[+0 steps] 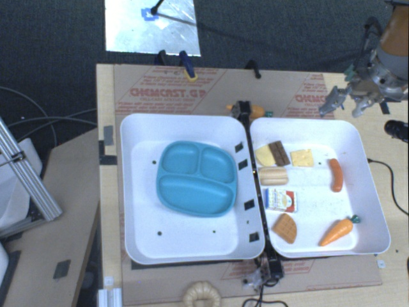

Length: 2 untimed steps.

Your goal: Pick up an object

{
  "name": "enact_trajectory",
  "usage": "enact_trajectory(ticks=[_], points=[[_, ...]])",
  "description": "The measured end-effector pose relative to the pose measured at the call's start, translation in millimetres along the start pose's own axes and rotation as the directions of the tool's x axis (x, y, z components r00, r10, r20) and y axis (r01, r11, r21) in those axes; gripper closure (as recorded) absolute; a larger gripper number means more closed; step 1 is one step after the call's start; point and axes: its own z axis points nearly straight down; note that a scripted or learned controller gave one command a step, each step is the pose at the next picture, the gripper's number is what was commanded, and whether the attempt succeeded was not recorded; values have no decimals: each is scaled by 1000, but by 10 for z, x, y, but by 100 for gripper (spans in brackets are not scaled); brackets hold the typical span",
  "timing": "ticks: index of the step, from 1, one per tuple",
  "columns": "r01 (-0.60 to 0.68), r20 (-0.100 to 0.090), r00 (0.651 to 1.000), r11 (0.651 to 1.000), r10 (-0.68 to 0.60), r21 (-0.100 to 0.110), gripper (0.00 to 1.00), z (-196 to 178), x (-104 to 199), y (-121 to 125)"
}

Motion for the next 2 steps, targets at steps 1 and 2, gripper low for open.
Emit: enact_trajectory(ticks=[1,2], points=[[2,2,1000,1000,-2,-13,0,-87,7,20],[6,2,1000,1000,-6,-11,0,515,51,54]])
